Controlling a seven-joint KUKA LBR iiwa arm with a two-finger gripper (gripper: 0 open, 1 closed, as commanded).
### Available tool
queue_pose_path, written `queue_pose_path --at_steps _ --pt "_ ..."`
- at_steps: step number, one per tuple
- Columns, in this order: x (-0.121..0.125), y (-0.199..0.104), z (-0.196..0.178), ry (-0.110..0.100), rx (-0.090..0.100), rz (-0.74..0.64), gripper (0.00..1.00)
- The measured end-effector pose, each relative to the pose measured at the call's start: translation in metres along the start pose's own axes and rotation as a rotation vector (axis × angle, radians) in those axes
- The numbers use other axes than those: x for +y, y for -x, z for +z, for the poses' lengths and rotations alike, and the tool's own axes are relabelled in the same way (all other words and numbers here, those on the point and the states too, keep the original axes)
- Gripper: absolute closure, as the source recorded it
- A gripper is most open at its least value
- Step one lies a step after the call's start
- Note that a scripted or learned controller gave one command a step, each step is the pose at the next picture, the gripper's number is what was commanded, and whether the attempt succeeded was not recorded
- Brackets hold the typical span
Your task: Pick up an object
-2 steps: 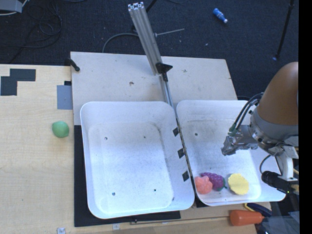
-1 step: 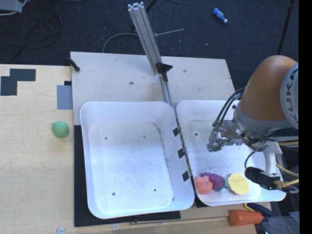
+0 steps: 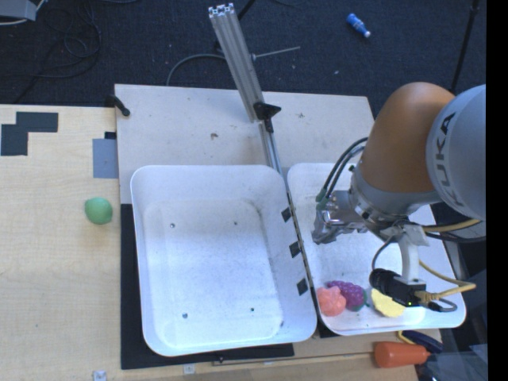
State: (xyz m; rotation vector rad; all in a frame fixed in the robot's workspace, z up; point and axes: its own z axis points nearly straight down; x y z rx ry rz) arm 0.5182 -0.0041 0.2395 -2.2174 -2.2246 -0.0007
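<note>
Landmark: you can take the right bin [image 3: 305,182] as your reference; it sits touching the left bin [image 3: 208,256] along a dark divider with clips.
Arm: the arm [image 3: 425,153] comes in from the right and hangs over the middle of the right bin, its orange band facing you.
Gripper: the gripper [image 3: 327,227] sits low over the right bin's left half, near the divider; you cannot tell from this angle how it stands or whether anything is in it.
Toys: a pink toy [image 3: 331,300], a purple toy [image 3: 349,293] and a yellow toy [image 3: 387,303] lie in a row along the right bin's near edge, the pink and purple touching.
Ball: a green ball [image 3: 98,210] rests on the wooden bench, well left of both bins.
Orange tool: an orange handle [image 3: 401,353] lies just outside the right bin's near rim.
</note>
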Motion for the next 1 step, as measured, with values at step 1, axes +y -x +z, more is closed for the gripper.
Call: queue_pose_path --at_steps 1 --pt "-0.0017 -0.0523 -0.0065 0.000 -0.001 0.000 1.00"
